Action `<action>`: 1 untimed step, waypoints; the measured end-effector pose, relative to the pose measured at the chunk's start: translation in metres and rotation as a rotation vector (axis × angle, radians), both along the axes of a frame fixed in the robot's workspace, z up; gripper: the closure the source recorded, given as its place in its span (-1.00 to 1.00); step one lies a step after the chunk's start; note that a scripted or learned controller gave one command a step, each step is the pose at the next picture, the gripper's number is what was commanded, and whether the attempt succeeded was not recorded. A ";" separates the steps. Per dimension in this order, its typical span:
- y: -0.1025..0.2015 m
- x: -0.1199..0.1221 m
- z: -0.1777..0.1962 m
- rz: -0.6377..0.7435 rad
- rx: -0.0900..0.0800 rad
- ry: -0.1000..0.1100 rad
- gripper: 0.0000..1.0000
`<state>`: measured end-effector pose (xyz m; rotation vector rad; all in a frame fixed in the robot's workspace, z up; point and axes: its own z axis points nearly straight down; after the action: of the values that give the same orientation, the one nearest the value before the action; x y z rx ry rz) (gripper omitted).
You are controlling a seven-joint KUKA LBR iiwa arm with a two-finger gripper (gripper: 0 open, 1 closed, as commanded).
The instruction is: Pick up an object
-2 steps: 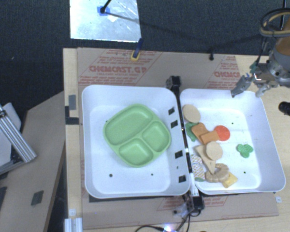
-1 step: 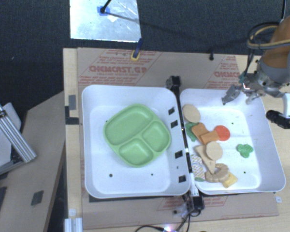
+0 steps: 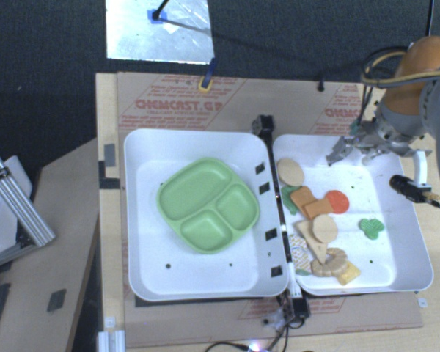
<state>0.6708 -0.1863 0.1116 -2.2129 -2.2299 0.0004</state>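
Camera view: end effector (image 3: 350,148) hangs over the far edge of the right bin (image 3: 407,248), fingers spread apart, nothing between them. Toy food lies clustered along that bin's left side: tan oval piece (image 3: 290,171), orange block (image 3: 311,202), red disc (image 3: 336,201); green piece (image 3: 371,227) sits apart, toward the right. Left bin (image 3: 143,270) holds a green divided plate (image 3: 208,204).

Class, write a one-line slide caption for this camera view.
Claw hovers over the right bin of toy food; green plate sits left.
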 end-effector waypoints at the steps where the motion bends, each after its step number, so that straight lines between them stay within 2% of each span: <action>1: 0.001 0.001 -0.028 0.001 -0.001 -0.001 -1.00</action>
<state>0.6715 -0.1855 0.0840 -2.2130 -2.2315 0.0003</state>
